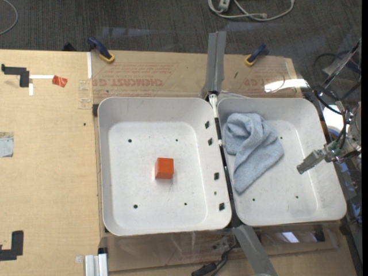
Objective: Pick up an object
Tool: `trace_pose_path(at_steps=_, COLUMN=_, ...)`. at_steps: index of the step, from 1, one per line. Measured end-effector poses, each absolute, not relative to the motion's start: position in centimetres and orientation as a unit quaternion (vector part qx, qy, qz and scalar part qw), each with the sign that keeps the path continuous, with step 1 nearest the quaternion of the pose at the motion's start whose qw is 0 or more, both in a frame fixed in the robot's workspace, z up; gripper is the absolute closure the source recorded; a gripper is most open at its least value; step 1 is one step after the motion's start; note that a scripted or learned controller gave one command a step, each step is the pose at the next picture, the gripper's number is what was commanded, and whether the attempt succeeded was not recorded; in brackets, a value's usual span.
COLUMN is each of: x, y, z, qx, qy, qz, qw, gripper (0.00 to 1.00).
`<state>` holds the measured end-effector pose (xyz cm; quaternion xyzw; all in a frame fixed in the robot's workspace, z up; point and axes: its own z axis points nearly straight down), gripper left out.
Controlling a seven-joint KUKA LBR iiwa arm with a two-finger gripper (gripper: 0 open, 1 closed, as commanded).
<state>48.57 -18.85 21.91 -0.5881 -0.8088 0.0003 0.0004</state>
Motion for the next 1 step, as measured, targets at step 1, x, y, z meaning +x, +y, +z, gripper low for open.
trace_pose_path(at_steps=1, x=49.91, y=-18.75, z=9.25, qx=-0.557, qy=-0.830, qz=-0.0002, qw=-0.001, gripper=0.00)
